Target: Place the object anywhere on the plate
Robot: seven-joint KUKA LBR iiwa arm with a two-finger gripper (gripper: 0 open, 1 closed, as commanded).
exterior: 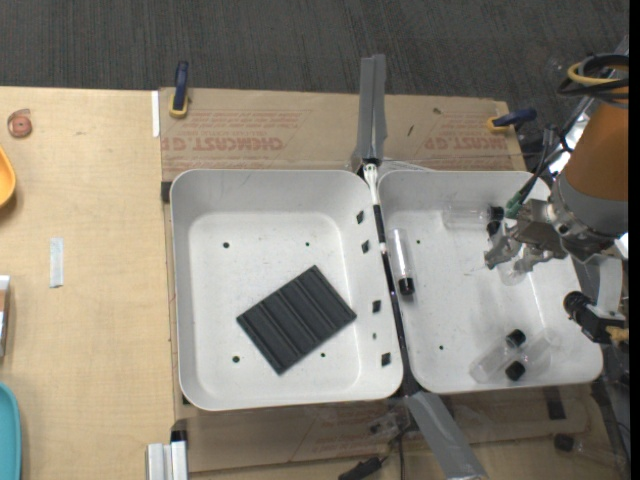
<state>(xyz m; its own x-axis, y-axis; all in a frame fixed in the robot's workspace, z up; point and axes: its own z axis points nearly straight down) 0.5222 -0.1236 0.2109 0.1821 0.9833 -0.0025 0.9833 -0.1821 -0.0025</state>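
My arm (600, 158) stands highest over the bench, orange band and grey wrist coming in from the view's right. Below it my gripper (515, 248) hangs over the right bin (560, 193), in the upper right part near the far wall. Whether it is spread or pressed together, I cannot tell: cables and metal blur into the white floor, and I see nothing clearly pinched.

Working outward. Just beside the gripper, toward the view's left and slightly higher, lies a faint clear piece (460, 216), hard to make out. Below the gripper, toward the near wall, two small black caps (514, 354) sit on what looks like clear plastic, near each other and apart from my tool. Across the bin, along its left wall, a slim tube with a black end (400, 263) lies lengthwise, black end toward the near side. Which of these counts as the object, I cannot say.

Now the plate (297, 318): a dark, ribbed rectangular slab, flat on the floor of the left bin (200, 198), turned at a slant, a bit below centre. It is well apart from my gripper, over the dividing walls, toward the view's left and nearer the camera. Nothing rests on it.

Further out, brown cardboard (260, 133) lies under both bins, with a blue clamp (180, 86) at its far left corner and another (510, 120) on the far right. A pale wooden table (80, 318) fills the view's left.
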